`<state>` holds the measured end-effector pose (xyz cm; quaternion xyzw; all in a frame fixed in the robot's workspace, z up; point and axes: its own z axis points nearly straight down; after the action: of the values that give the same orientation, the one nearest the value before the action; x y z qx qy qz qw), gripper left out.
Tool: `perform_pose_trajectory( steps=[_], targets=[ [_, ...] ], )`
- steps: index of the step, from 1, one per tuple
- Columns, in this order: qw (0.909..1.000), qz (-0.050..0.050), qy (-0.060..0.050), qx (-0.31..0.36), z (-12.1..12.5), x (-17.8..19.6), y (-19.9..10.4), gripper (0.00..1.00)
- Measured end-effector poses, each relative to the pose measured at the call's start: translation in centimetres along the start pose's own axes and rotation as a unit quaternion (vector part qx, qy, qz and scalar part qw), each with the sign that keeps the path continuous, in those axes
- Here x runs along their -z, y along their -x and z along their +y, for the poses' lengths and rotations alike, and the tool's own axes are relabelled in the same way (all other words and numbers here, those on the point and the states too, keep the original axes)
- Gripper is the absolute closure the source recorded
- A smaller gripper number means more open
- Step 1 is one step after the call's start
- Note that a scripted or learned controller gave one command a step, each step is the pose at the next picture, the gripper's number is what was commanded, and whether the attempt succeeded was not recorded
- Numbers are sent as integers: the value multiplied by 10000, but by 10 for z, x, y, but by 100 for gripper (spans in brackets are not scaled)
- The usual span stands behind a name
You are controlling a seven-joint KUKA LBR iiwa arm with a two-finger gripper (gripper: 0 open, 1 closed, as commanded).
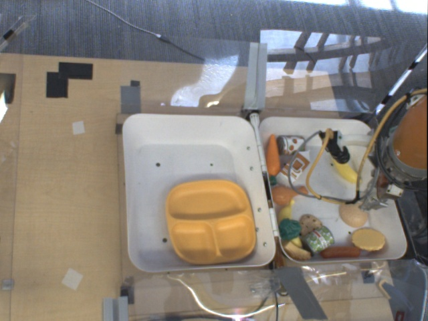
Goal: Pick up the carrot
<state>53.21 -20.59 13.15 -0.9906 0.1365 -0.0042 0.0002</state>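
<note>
We look down on a pale wooden bench (60, 212) bearing two shallow white bins side by side. The left bin (144, 134) holds a yellow-orange divided tray (210, 219) lying flat in its near half.

The right bin (317, 123) is crowded with toy food. The grey arm (409, 146), with its orange band, reaches in from the right edge, above the right side of this bin. Its gripper (373, 198) hangs low by the bin's right wall, just above a pale round piece (353, 215). We cannot tell whether the claw is wide or narrow.

The carrot (272, 154) lies along the left wall of the right bin, in its far half, orange and pointing lengthwise. It is well apart from the gripper, across the bin.

Smaller things lie between and nearer: a yellow banana (347, 173), a tan round disc (368, 239), a red sausage (340, 251) and a green-labelled can (319, 237).
</note>
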Motion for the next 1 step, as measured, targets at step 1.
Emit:
perform_pose_trajectory(
  steps=[1],
  targets=[
    [9993, 2, -5, 370, 4, 33, 13, 100]
  ],
)
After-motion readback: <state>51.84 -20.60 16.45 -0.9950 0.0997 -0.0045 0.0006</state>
